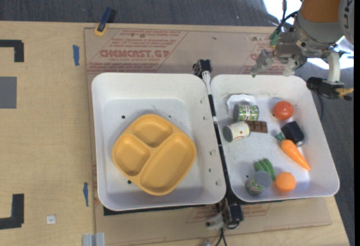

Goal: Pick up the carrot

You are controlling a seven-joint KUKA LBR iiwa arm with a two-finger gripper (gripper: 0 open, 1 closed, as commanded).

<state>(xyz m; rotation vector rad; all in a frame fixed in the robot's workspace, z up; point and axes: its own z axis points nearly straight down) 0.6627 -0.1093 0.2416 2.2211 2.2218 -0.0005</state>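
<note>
The orange carrot (295,153) lies in the right bin (329,180), near its right wall, with its tip pointing to the lower right. A black block (292,131) touches its thick end. My gripper (277,66) hangs above the far rim of the right bin, well beyond the carrot. Its fingers (256,68) are open and spread, with nothing between them.
Also in the right bin are a red tomato (283,109), a green can (246,111), a white cup (236,130), a brown bar (257,126), a green vegetable (263,167), a small tin (257,184) and an orange (285,182). The left bin (107,93) holds a yellow divided plate (153,153).
</note>
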